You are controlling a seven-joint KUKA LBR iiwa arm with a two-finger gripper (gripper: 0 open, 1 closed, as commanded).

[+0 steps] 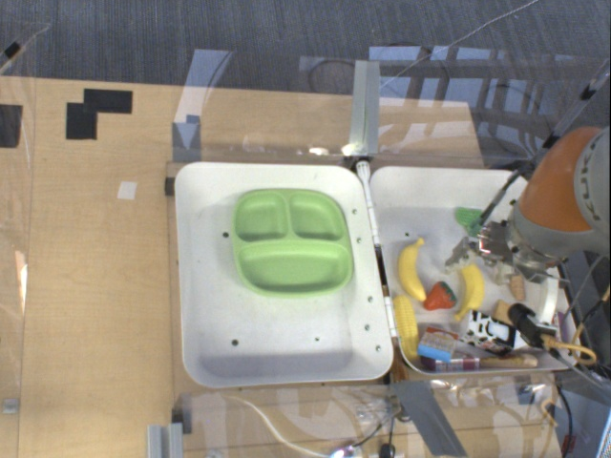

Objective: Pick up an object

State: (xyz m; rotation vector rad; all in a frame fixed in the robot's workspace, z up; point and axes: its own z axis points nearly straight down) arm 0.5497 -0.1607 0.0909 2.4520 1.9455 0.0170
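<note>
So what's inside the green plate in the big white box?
The green plate has three little sections, and I see only bare green in each. It lies flat in the left bin, so whatever is underneath it is covered.

You're looking at a wooden bench (86,256) with black markings (95,111). Beyond it lies grey carpet (239,8), crossed by a cable (496,17).

We count two shallow white bins (205,256) (420,194), one green divided plate (291,241), two yellow bananas (410,267) (471,289), and one corn cob (406,321).
</note>
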